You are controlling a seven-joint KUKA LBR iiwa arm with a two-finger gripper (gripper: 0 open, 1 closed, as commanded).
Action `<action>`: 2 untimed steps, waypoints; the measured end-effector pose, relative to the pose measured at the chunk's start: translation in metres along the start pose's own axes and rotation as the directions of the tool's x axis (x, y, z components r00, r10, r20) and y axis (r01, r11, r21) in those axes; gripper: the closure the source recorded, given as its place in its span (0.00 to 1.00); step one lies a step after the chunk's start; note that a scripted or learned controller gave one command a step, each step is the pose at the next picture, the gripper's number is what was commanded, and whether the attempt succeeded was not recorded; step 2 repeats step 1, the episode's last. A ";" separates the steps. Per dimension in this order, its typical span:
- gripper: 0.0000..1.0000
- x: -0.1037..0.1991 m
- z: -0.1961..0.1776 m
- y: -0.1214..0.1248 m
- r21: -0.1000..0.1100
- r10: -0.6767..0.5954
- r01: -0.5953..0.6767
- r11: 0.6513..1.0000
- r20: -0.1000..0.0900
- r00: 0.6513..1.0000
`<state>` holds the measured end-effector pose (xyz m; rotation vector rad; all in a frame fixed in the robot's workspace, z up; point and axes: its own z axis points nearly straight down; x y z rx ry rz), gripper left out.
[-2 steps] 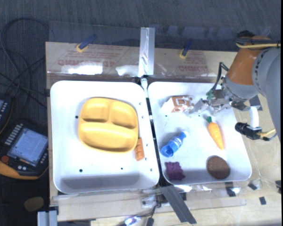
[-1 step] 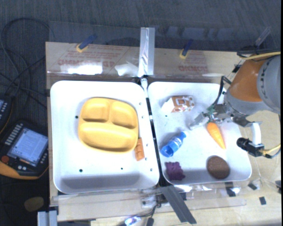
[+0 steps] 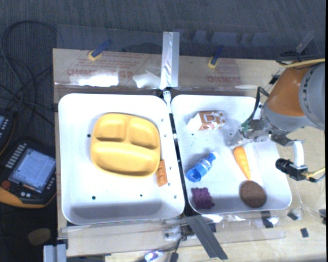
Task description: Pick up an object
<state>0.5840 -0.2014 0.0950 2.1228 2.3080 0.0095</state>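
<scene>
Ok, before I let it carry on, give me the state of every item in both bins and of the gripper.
Gripper: low in the right bin, just above the carrot's top end; fingers unclear.
Carrot: lying flat, not lifted.
Blue bottle: on its side, cap on.
Brown round object: resting in the bin's corner.
Purple object: resting by the front wall.
White and orange packet: lying flat.
Yellow tray: flat in the left bin.
Small orange piece: lying beside the tray.

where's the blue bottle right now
The blue bottle lies in the right bin, near its left wall, left of the carrot and above the purple object.
</scene>
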 end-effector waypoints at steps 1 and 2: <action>1.00 0.058 -0.110 -0.010 0.008 -0.114 0.114 0.993 -0.002 0.993; 1.00 0.058 -0.110 -0.010 0.008 -0.114 0.114 0.993 -0.002 0.993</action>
